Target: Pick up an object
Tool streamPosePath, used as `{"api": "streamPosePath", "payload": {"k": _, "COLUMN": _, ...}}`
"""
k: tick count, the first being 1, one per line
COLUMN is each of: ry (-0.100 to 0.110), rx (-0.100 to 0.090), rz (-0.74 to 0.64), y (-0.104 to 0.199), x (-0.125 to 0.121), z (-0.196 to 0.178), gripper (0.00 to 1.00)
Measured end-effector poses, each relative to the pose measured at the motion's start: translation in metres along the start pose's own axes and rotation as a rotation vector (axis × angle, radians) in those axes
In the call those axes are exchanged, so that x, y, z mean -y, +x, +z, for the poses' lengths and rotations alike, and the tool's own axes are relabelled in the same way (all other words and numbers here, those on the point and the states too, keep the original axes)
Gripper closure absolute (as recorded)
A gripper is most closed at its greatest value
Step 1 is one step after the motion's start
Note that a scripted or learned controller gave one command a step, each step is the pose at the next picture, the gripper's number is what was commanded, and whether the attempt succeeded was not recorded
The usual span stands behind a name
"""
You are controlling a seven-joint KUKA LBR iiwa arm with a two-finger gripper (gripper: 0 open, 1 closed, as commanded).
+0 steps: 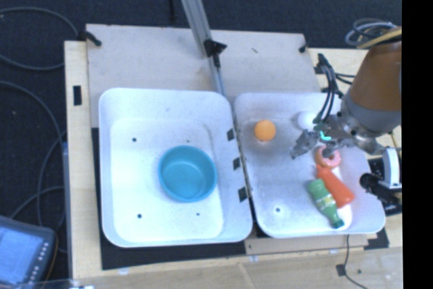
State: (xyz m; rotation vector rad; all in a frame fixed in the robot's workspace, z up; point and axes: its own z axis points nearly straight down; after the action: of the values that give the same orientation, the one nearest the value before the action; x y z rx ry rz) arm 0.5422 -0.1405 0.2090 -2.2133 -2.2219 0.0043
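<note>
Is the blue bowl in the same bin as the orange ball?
No, the blue bowl sits in the left bin, while the orange ball lies in the right bin.

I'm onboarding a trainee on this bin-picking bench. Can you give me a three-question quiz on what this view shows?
1. True or false: the blue bowl sits in the left bin.
2. Which lies nearest the gripper? A) orange ball B) blue bowl C) green bottle
3. Fill in: the orange bottle lies in the ____ bin.

Key: 1 true; 2 A; 3 right.
</note>
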Motion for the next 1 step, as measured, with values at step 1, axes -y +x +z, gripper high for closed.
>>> {"api": "streamPosePath", "payload": {"k": 1, "ry": -0.006, "rx": 0.001, "rz": 0.000, "y": -0.0001, "x": -0.0013, "z": -0.0030, "gripper": 0.00}}
